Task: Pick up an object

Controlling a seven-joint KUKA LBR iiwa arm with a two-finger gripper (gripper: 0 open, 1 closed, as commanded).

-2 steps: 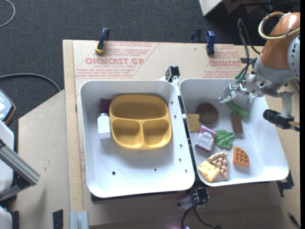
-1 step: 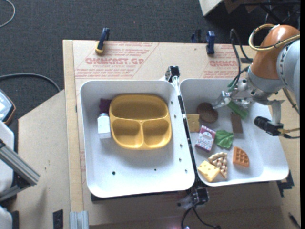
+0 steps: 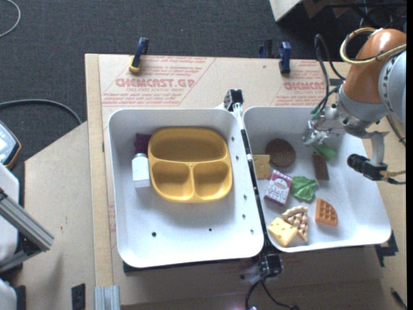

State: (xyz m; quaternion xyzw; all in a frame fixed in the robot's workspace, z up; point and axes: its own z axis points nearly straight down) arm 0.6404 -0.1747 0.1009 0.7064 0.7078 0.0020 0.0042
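My gripper point(image 3: 317, 138) hangs over the upper right part of the right bin point(image 3: 374, 202), low above its floor, and from this angle I cannot tell how it is set. Just below it lies a small green piece point(image 3: 326, 151), touching or nearly touching my tip; whether I have hold of it I cannot tell.

The other things in this bin lie loose. A brown round cookie point(image 3: 281, 152) sits left of my gripper, with a yellow cracker point(image 3: 261, 166) beside it at the bin's left wall. A dark brown bar point(image 3: 321, 166) lies just under the green piece. Lower down are a red and white packet point(image 3: 278, 188), a green leaf point(image 3: 304, 188), a waffle point(image 3: 326, 213), a pizza slice point(image 3: 297, 221) and a cheese wedge point(image 3: 281, 230) near the bottom edge.

The left bin point(image 3: 122, 173) holds a yellow divided tray point(image 3: 190, 164), with a small white bottle point(image 3: 141, 170) against the tray's left side and something dark purple point(image 3: 142, 140) above the bottle.
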